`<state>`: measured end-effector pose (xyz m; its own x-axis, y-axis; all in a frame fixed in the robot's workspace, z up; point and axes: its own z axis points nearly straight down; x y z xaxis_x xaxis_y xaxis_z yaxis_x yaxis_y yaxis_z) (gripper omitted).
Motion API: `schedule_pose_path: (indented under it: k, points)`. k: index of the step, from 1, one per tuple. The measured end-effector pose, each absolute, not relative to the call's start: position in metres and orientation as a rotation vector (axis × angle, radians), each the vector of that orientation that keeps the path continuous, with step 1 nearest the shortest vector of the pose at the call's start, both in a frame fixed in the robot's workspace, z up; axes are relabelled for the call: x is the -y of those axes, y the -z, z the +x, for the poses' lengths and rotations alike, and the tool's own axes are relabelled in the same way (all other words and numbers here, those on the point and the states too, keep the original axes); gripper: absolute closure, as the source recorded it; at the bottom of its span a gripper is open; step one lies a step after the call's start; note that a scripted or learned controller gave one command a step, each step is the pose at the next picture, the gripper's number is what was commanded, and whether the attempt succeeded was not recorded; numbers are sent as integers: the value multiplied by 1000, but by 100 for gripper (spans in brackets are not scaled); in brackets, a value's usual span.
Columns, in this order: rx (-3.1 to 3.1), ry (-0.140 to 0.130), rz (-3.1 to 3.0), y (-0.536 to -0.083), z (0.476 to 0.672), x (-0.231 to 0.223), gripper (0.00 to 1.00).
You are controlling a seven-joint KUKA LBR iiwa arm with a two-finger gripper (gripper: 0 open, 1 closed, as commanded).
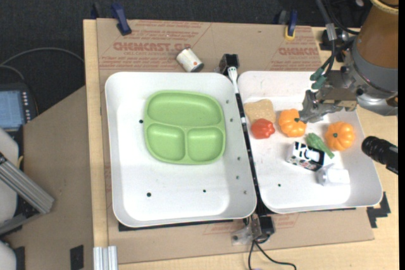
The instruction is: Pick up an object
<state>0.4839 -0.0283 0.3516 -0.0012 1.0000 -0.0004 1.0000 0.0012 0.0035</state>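
Gripper (311,112) hangs low over the right bin (361,199), in the right-centre of the frame, its tip just beside the upper right edge of the near pumpkin (292,122); whether the jaws are apart or together cannot be told. That pumpkin lies mid-bin, with a red pepper (262,129) just left of it and a tan bread slice (259,110) above the pepper. A second pumpkin (340,135) sits further right. Between the pumpkins and slightly below lie a green piece (320,143), a black-and-white toy (305,156), and a pale block (335,176). The left bin (126,193) holds a green divided plate (185,127). Above the bins, a small white roll (189,60) rests on the cardboard (152,41)
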Motion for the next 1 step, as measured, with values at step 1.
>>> schedule_pose_path:
  k: [1]
  points:
    - [-2209, -24, 2209, -509, 480, 46, 100]
